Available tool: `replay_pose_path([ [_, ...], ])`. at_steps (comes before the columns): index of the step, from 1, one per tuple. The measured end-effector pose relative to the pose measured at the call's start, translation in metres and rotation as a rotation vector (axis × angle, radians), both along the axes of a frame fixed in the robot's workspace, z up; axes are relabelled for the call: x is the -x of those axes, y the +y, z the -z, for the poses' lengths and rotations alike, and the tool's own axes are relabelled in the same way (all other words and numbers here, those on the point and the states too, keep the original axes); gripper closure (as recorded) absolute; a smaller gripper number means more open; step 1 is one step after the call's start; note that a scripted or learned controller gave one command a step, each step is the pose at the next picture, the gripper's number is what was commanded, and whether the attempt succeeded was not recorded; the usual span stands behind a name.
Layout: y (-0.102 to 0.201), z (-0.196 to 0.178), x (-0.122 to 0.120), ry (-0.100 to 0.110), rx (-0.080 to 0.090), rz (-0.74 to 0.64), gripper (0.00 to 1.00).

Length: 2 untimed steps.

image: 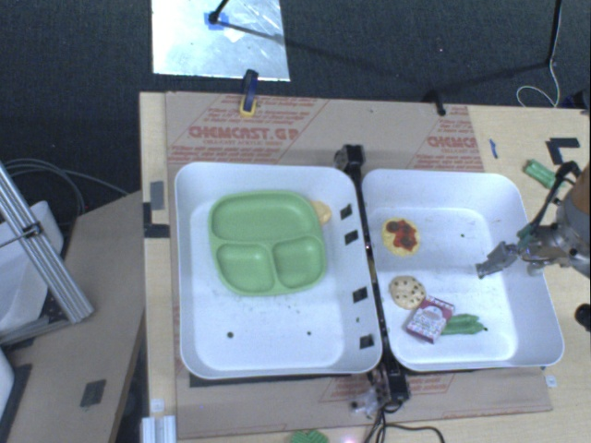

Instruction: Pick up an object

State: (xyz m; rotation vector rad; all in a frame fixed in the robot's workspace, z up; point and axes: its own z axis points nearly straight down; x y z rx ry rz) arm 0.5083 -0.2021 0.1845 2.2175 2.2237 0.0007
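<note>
The right bin (462, 192) holds a small pizza with red topping (402, 234), a cookie (406, 291), a pink snack box (428, 319) and a green pepper-like piece (464, 324). My gripper (494, 262) comes in from the right edge, hovering over the right side of this bin, right of the pizza and cookie and apart from them. Nothing shows between its fingers.
The left bin (199, 340) holds a green divided plate (268, 243) with a yellow item (321, 212) at its upper right corner. A black divider with clips (362, 257) runs between the bins. A green object (540, 172) lies on the bench at the right.
</note>
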Motion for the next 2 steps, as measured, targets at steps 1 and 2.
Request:
replay_pose_path([
  [1,0.046,0.103,0.016,0.0,-0.002,-0.004,0.0],
  [2,0.124,0.101,0.014,0.001,-0.005,-0.008,0.0],
])
